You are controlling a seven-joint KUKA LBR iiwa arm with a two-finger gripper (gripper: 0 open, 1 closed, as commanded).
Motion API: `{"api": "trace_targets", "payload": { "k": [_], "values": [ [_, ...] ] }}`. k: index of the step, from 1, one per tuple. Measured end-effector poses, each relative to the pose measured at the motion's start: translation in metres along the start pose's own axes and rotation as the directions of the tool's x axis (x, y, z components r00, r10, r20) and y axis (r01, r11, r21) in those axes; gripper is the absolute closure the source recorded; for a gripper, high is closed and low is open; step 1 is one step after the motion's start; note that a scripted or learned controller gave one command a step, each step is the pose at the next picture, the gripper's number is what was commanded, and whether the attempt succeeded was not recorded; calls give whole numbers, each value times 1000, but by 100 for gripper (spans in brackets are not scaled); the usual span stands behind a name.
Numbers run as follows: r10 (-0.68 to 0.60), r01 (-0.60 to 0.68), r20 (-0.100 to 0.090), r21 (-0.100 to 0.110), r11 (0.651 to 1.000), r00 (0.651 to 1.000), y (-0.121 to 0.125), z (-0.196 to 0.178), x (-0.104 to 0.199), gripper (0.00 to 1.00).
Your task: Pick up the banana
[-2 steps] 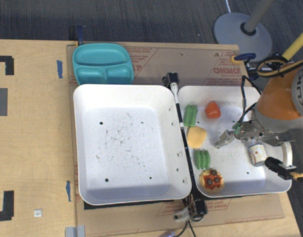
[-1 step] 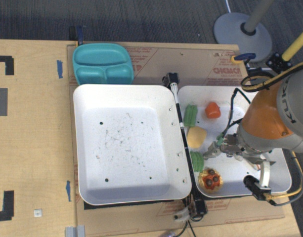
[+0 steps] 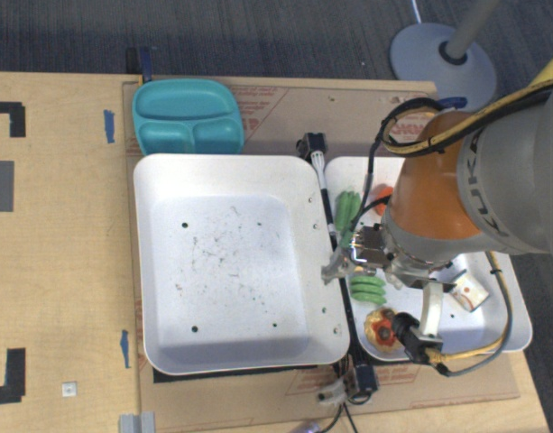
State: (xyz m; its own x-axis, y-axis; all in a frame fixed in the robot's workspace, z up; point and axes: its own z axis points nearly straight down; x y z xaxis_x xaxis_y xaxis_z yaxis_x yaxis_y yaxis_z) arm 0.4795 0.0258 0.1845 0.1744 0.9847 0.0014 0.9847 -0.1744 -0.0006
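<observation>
So the tan cardboard-topped counter carries two shallow white plastic bins side by side. The left white bin has nothing but specks in it. The big grey arm with the orange band reaches in from the right and bends down over the right white bin, covering most of it. Its hand sits low by that bin's left edge, can't tell how far open it is or whether it's got anything. Can't spot the banana, likely hidden under the arm. A teal divided plastic tray sits behind the left bin. Green pod-like pieces and a small red and yellow round item lie beside the hand.
</observation>
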Motion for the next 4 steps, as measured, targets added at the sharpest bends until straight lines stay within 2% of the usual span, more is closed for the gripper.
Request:
{"api": "trace_targets", "payload": {
  "k": [1,2,3,4],
  "values": [
    [-367,367,1,0,930,930,-3,0,48,0],
    [-832,832,-1,2,554,554,-25,43,140,0],
    [-892,892,2,-1,452,452,14,99,170,0],
    [-682,682,2,-1,732,732,18,55,203,0]
  ]
}}
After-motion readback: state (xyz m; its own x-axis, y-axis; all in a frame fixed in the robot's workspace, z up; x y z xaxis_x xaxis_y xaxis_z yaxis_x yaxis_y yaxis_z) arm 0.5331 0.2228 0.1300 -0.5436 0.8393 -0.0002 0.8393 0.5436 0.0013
